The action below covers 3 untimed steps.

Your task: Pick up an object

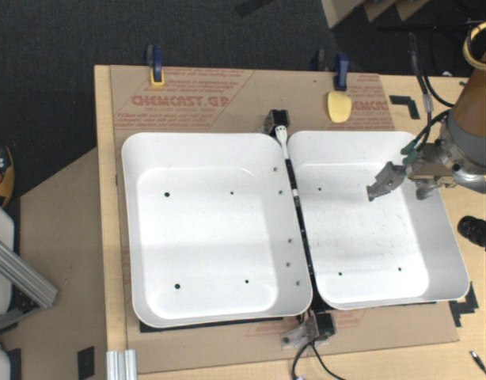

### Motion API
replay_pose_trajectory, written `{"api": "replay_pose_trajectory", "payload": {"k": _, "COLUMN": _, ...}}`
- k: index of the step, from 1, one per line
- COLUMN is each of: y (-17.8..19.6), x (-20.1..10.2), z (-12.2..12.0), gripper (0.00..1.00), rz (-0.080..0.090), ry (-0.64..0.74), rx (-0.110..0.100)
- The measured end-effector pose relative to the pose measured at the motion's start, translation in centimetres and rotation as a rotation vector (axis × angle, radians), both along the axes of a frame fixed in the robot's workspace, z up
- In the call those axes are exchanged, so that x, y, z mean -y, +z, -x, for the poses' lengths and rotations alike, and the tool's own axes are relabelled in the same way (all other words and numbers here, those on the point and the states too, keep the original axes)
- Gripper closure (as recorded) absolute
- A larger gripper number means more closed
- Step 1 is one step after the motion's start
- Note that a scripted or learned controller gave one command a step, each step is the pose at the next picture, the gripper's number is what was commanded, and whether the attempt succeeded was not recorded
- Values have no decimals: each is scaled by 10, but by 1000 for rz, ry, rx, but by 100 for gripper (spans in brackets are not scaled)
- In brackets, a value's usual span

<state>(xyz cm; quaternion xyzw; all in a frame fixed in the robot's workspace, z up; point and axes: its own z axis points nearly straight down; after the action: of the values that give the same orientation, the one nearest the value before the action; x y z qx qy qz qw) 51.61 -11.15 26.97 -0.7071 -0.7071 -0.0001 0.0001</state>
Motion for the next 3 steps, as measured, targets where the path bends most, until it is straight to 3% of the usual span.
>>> {"api": "replay_pose_trajectory", "payload": {"k": 1, "y": 249, "x": -14, "z": 37, "gripper": 0, "rz": 4, "ry": 3, "rx": 22}}
{"api": "replay_pose_trajectory", "payload": {"k": 2, "y": 153, "x": -92, "z": 37, "gripper": 0, "rz": -2, "ry": 9, "rx": -10}}
{"api": "replay_pose_trajectory", "payload": {"k": 3, "y": 169, "x": -87, "z": 36, "gripper": 100, "rz": 1, "ry": 1, "rx": 6}}
